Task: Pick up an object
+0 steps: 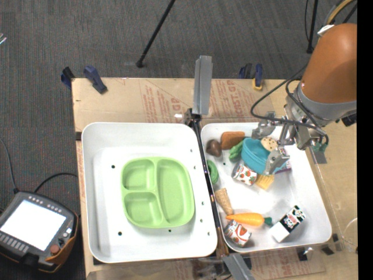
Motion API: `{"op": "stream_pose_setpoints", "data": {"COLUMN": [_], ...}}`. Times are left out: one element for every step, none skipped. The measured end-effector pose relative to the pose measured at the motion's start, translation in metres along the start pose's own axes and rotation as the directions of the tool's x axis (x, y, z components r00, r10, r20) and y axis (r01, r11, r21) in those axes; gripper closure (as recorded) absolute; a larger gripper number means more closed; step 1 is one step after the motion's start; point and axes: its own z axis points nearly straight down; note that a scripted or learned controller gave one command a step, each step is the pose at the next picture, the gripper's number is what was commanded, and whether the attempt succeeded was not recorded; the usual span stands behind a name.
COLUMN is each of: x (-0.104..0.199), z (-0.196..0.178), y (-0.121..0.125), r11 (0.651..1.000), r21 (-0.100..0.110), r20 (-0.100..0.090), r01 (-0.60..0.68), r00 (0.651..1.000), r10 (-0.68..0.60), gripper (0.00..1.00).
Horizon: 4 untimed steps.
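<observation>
The right bin (312, 191) holds a heap of toys. Among them are a teal cup (254, 154), a brown bread piece (232, 139), a dark brown ball (213, 147), a strawberry-print carton (244, 174) and a yellow piece (265, 182). Nearer the front lie an ice cream cone (224, 200), a carrot (247, 219), a red and white can (238, 233) and a cow-print carton (289, 221). My gripper (275, 161) hangs low at the teal cup's right side, just above the yellow piece, with a purple item (285, 165) beside it.
In the left bin (99, 156) lies a green divided plate (157, 191). A grey post (202, 92) stands at the back between the two bins. A tablet (32, 223) rests on the floor at the lower left. Blue clamps (93, 77) grip the cardboard's back edge.
</observation>
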Motion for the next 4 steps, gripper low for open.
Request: {"op": "stream_pose_setpoints", "data": {"x": [0.067, 0.015, -0.019, -0.04], "z": [0.1, 0.157, 0.164, 0.181], "y": [0.001, -0.042, -0.016, 0.014], "r11": [0.999, 1.0, 0.998, 0.999], "r21": [-0.001, 0.002, 0.006, 0.0], "r20": [-0.011, 0.027, 0.042, 0.006], "r01": [-0.046, -0.015, -0.068, -0.047], "r00": [0.999, 1.0, 0.997, 0.999], "r10": [0.046, 0.015, 0.068, 0.047], "gripper": [0.0, 0.0, 0.0, 0.0]}}
